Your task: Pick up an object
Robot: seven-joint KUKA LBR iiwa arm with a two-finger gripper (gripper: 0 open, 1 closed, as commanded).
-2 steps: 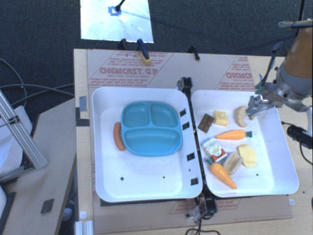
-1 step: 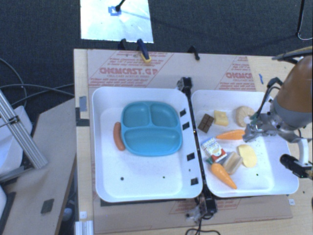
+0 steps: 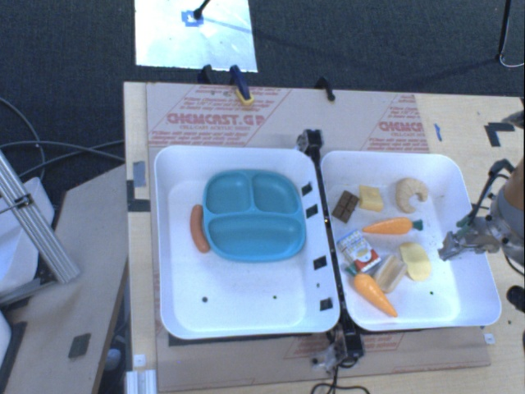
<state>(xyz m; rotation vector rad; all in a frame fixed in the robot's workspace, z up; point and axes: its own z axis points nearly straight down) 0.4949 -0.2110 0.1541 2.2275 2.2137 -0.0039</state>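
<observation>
The right bin holds several toy foods: a brown chocolate bar, a yellow cheese block, a croissant, an orange carrot, a small printed packet, a second carrot, a beige bread piece and a pale yellow piece. My gripper reaches in from the right over the bin's right side. It sits a little to the right of the pale yellow piece, apart from it. Nothing is visibly held.
The left bin holds a blue divided plate with a sausage lying along its left side. A black divider with clips runs between the bins. Cardboard lies under both bins.
</observation>
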